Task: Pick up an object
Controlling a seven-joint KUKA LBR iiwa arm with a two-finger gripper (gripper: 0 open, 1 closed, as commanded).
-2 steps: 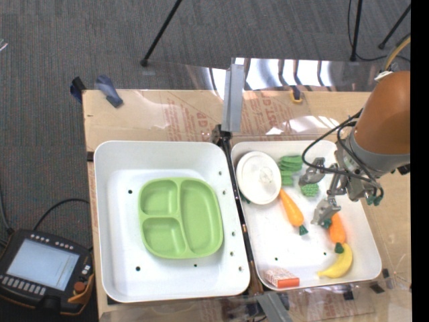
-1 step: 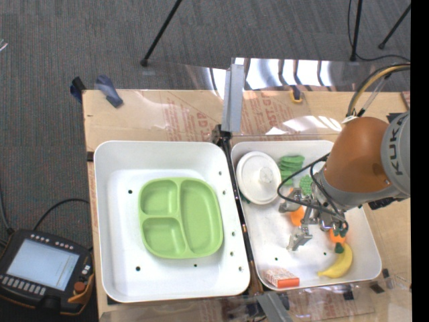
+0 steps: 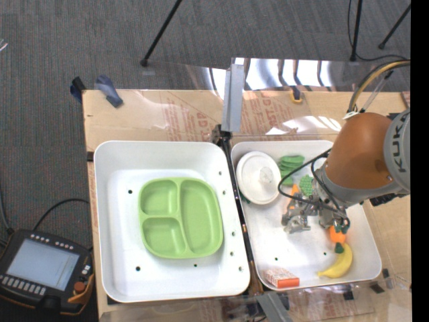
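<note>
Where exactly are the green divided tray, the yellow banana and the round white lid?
Green divided plastic tray (image 3: 181,218), camera view, on its centre ridge.
Yellow banana (image 3: 340,263), camera view, mid-curve.
Round white lid (image 3: 259,176), camera view, near its centre.

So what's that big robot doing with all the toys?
The arm reaches into the right bin, and its hand is down among the toys there. I can't tell if it has grabbed anything. Around it lie a white plate, some green pieces, a carrot, a banana and a small box. The left bin holds a green tray.
</note>
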